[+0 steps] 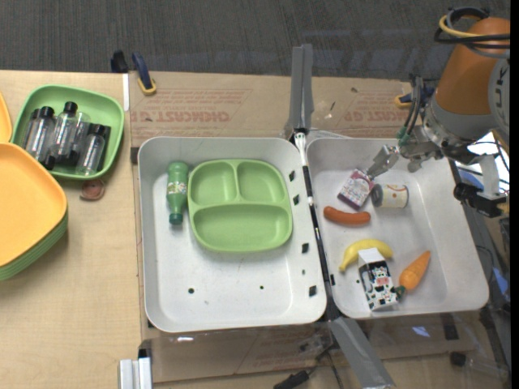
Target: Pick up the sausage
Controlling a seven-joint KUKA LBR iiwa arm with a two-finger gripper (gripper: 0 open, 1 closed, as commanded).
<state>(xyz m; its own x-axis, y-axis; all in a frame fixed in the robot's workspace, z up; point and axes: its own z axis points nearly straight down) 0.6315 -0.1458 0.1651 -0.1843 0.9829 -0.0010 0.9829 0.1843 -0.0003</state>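
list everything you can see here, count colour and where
sausage: 1, red-brown, right bin, left part
banana: 1, yellow, right bin, below sausage
carrot: 1, orange, right bin, lower right
small packet: 1, pink-white, right bin, above sausage
small can: 1, white, right of packet
printed carton: 1, white, right bin, front edge
divided plate: 1, green, left bin
bottle: 1, green, left bin, beside plate
tray of vials: 1, green, bench left
stacked plates: several, orange, far left
arm: 1, grey and orange, right
jaws: above packet
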